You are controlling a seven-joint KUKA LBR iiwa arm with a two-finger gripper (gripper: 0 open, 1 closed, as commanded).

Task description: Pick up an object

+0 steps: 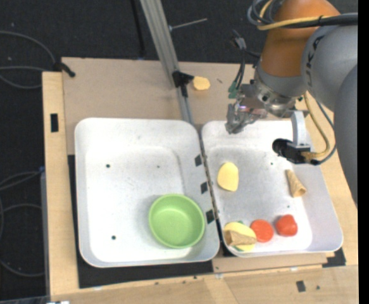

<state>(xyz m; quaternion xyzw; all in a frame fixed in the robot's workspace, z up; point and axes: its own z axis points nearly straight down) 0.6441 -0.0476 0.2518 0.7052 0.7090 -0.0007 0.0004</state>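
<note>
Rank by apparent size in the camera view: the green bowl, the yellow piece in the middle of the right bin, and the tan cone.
1. Green bowl, clearly largest.
2. Yellow piece.
3. Tan cone, narrowest and smallest.
All three lie at similar depth, so the order looks sound.

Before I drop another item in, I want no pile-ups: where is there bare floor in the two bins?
Left bin: bare except the green bowl at its near right corner. Right bin: a bare patch between the yellow piece and the tan cone. Crowded along the near edge: yellow-tan item and two red pieces. The gripper hangs at the far left corner.
</note>
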